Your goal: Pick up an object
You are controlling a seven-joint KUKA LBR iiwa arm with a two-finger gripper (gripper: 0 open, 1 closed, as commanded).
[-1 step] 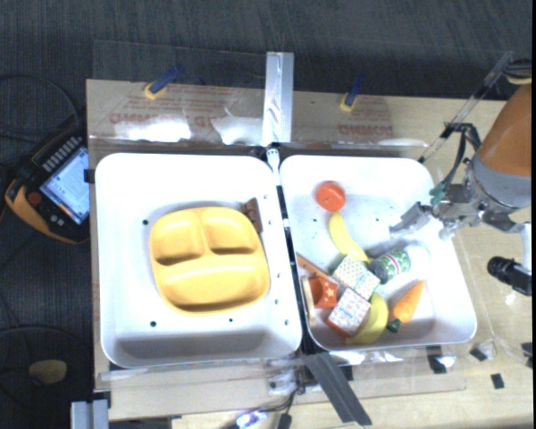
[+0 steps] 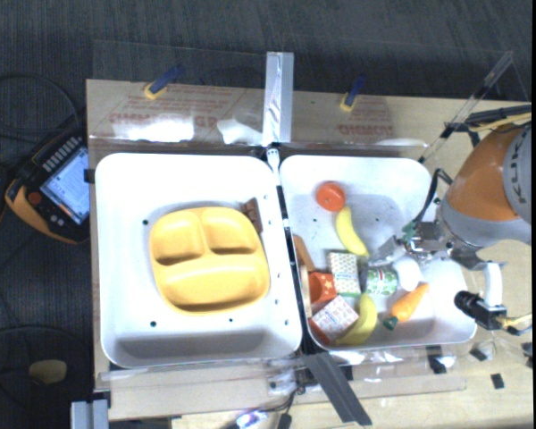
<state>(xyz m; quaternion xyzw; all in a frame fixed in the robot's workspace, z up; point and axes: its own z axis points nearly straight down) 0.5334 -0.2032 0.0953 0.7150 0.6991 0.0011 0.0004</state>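
— Several objects crowd the right bin: a carrot and a can lie just under the gripper; two bananas, cartons and an orange lid sit leftward.
— Gripper's state?
— Cannot tell. Nothing visibly held.
— Left bin?
— One yellow tray.

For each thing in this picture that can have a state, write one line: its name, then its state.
yellow tray: flat, upright, in the left bin.
orange lid: lying flat, apart from the rest.
upper banana: lying loose.
carrot: lying tilted by the bin's right wall.
gripper: low over the right bin.
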